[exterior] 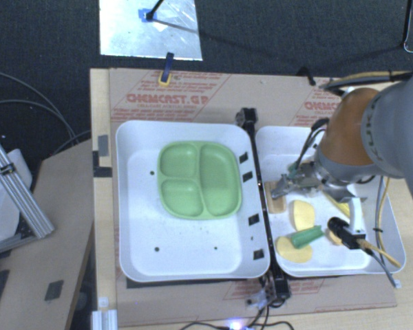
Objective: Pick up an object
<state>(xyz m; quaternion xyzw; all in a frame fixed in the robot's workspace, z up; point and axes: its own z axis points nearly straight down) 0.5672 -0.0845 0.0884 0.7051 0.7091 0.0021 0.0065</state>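
In the right bin [279,143] lie a pale yellow piece [302,215], a second yellow piece [294,250] near the front wall, and a green stick-shaped object [305,237] between them. A small tan block [278,204] sits by the bin's left wall. My gripper [286,185] hangs low over the left side of this bin, just above the tan block and left of the upper yellow piece. I see nothing held in it. The grey arm with its orange band [347,133] covers the bin's right side.
The left bin [134,253] holds a green divided plate [197,179] in its middle. A black divider [256,184] runs between the two bins. Another bit of yellow [341,209] peeks out under the wrist.
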